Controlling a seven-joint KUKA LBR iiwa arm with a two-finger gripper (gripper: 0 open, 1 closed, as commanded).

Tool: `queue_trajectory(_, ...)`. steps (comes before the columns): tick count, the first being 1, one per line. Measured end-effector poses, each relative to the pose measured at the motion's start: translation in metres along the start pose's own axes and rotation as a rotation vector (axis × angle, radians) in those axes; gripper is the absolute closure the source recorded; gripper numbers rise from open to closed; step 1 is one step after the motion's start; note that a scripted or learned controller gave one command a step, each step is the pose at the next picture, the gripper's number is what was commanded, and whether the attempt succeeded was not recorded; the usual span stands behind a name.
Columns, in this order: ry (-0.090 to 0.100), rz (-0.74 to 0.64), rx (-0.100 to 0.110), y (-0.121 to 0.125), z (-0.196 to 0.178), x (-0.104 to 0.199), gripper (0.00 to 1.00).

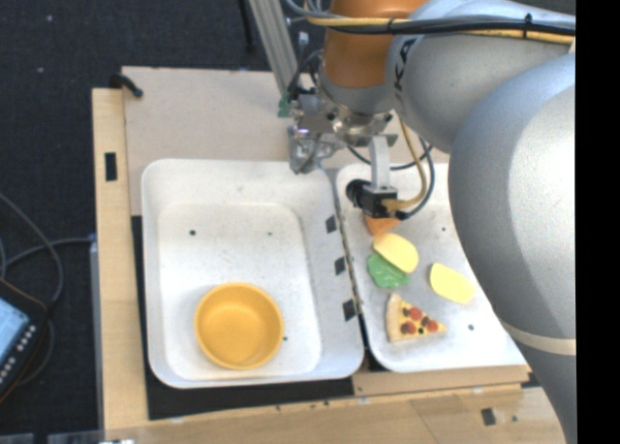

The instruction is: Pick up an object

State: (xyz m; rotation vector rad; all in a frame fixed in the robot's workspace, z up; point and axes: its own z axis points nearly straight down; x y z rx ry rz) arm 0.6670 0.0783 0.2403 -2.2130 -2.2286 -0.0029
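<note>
A bowl (239,325) sits in the left bin (174,190); toy foods, including a pizza slice (412,319), lie in the right bin (484,340).

Both bins, left bin (174,238) and right bin (484,331), look like white moulded plastic, matt, finely speckled. Yellow bowl (239,325): smooth plastic, slight sheen. Pizza slice (413,320) and yellow pieces (451,283) read as toy plastic (soft gloss). Worktop (194,108): pale board, matt, wood-like. Arm shell (504,112): smooth grey, satin; orange band (373,20) glossy. Slanted rail (271,25): bare extruded metal.
</note>
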Motion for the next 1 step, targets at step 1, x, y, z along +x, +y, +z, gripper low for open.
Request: queue_trajectory(1,-0.001,0.005,0.001,0.0002,0.0005,-0.0034,0.00)
